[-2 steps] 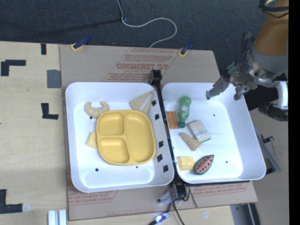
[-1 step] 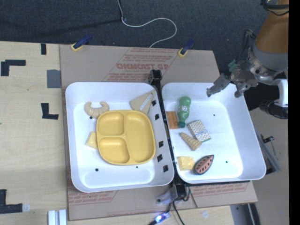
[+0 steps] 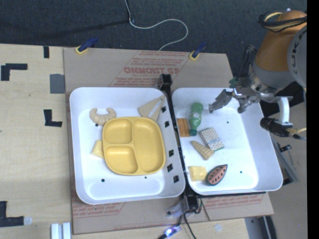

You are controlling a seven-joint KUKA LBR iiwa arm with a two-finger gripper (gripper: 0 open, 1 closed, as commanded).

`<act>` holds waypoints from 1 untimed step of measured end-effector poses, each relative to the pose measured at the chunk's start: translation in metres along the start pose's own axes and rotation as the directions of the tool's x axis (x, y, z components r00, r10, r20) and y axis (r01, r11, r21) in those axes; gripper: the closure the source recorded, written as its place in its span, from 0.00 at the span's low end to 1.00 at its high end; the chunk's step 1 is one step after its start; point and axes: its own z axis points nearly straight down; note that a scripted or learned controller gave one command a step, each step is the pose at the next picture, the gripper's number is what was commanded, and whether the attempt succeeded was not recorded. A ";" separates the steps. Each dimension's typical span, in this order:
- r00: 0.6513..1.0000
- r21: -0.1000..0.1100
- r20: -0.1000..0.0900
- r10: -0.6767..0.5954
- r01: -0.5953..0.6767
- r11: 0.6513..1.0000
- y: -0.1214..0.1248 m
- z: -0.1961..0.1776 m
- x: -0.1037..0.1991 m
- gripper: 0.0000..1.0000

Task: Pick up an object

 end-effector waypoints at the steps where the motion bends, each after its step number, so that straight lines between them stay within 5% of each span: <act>1: 1.000 -0.002 0.001 0.000 0.000 1.000 0.009 0.052 0.003 0.00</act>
